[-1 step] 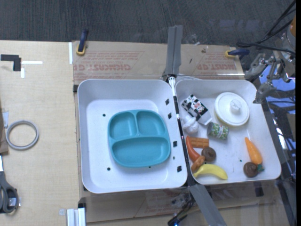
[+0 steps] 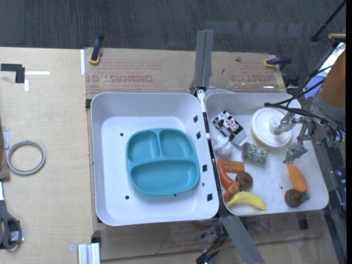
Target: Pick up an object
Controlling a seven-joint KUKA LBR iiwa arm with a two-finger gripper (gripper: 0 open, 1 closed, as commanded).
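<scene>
Up at the top of the frame the floor is dark grey carpet (image 2: 137, 10), and below it sits a light wooden bench (image 2: 44, 120) with brown cardboard (image 2: 143, 73) under two white bins. Red letters are printed on the cardboard, but they look flipped and are too hard to read. A blue and yellow clamp (image 2: 97, 48) grips the cardboard at the upper left, and another clamp (image 2: 278, 62) is at the upper right. A grey tape ring (image 2: 25, 157) lies on the bench at the left. The left bin (image 2: 104, 125) holds a teal plate (image 2: 163, 161) with three parts. The right bin (image 2: 316, 175) holds a round white lid (image 2: 269, 126), a black and white pack (image 2: 226, 124), a small green can (image 2: 255, 153), an orange carrot (image 2: 296, 177), a yellow banana (image 2: 246, 201) and two brown donuts (image 2: 243, 180). The gripper (image 2: 290, 142) hangs over the right bin, just beside the white lid and above the carrot. Its two thin fingers are spread apart with nothing between them.
</scene>
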